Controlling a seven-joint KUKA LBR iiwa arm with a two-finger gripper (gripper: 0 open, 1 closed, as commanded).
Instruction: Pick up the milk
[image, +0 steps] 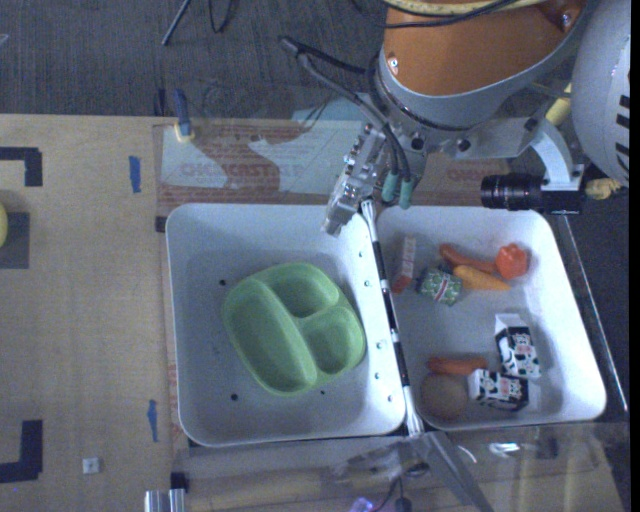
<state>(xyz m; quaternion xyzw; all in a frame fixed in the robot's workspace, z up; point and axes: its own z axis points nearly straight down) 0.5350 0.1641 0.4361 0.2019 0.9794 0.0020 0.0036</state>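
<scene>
camera view: one look down at both bins on the table.
fingers (338, 215): they hang over the top of the wall between the two bins. I cannot tell if they are spread or pressed together. Nothing is seen in them.
milk carton (516, 350): a small box with black and white cow spots, lying in the right bin (585, 400), well apart from the fingers, down and to the right of them.
second milk carton (498, 388): same spots, a bit farther from the fingers, just beside the first one.
brown ball (445, 397): round and dull, touching the second milk carton on the side nearer the fingers.
orange stick (458, 366): long and smooth, between the fingers and the cartons.
green plate (293, 328): smooth plastic with three dips, in the left bin (190, 300), below the fingers.
what could go wrong: I think the fingers could come down on the bin wall, since they sit right over it.
also: the cartons are small with flat, slippery sides, so one could slide or tip away.
also: the ball and stick are close, so the fingers could bump or grab those.
</scene>
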